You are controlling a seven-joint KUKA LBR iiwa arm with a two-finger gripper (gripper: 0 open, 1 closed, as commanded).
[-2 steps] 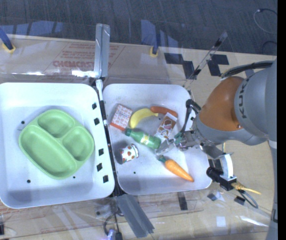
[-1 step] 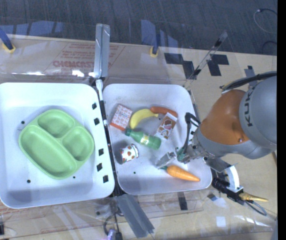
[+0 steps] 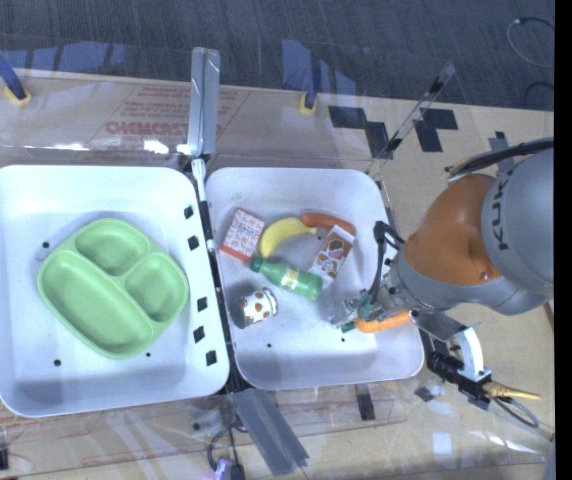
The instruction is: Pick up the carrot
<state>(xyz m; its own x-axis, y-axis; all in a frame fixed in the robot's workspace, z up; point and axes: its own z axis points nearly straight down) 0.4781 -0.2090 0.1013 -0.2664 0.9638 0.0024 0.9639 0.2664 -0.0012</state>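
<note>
Carrot (image 3: pixel 384 321) lies flat at the right edge of the right bin (image 3: pixel 296 363), orange body pointing right, green tuft toward bin centre. Pincer (image 3: pixel 371 306) sits right on top of it, at the tuft end. I can't tell how far it's open or whether it has the carrot; the wrist blocks the tips.

My read: grasp step, arm down at the target, no lift yet.

Next move needs a confirmed close on the carrot body, then a straight vertical lift. The bin wall is just beside it, so no sideways drag.

Neighbours, going outward: green bottle (image 3: pixel 288 277) near, snack packet (image 3: pixel 333 253) above it, then banana (image 3: pixel 283 234), sausage (image 3: pixel 324 221), a second packet (image 3: pixel 243 234) and a small ball-like toy (image 3: pixel 256 307). All apart from the carrot.

Left bin (image 3: pixel 16 368) holds 1 green divided plate (image 3: pixel 113 286), well apart. Both bins sit on the tabletop (image 3: pixel 266 118).
</note>
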